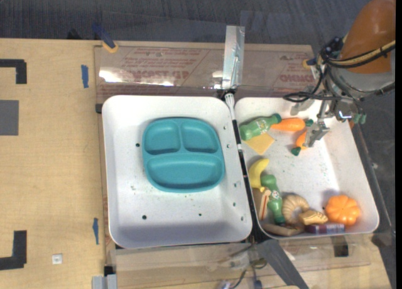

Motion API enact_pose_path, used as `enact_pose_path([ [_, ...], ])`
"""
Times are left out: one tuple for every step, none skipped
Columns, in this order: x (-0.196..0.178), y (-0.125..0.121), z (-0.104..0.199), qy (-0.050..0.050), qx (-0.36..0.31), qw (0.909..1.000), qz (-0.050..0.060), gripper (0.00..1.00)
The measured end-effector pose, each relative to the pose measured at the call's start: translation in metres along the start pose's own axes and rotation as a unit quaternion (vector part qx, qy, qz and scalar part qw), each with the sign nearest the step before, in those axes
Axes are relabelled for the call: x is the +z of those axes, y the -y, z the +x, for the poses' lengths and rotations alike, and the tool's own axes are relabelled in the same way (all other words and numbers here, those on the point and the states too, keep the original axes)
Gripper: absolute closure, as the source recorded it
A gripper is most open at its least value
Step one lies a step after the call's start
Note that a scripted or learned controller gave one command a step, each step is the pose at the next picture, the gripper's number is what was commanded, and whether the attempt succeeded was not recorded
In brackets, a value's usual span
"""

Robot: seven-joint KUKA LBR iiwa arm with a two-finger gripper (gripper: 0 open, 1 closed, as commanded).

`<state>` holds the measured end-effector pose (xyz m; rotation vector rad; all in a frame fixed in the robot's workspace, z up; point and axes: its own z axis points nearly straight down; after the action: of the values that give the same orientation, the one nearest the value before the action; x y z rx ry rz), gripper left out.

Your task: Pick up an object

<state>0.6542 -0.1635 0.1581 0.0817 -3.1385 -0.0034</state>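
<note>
Arm: we find the grey arm with the orange band (372,24) reaching in from the right, over the far end of the right shallow white bin (367,174).
Jaws: the two-finger gripper (316,132) hangs low at the far part of that bin; we cannot tell from this slant whether the jaws stand wide or narrow, and nothing is seen between them.
Nearest candidate: an orange toy carrot (290,125) lies just left of the jaws, beside a green toy bottle (257,126) and a pale yellow wedge (259,143).
Other candidates: a yellow banana-shaped toy (257,171), a tan shell-like piece (295,208) and an orange toy pumpkin (342,209) sit toward the near wall.
Left bin: the left shallow white bin (119,174) carries a teal divided plate (183,153).
Risk: we judge the carrot may roll or skid against the bottle if the jaws descend off-centre; a closure would then catch nothing.
Risk: the near cluster is crowded, so a grasp there could snag two pieces.
</note>
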Motion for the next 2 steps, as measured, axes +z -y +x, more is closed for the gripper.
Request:
enact_pose_path([
  [0.060, 0.009, -0.003, 0.010, -0.023, 0.9997, 0.004, 0.00],
  [0.069, -0.048, -0.011, 0.006, -0.066, 0.9978, 0.001, 0.00],
])
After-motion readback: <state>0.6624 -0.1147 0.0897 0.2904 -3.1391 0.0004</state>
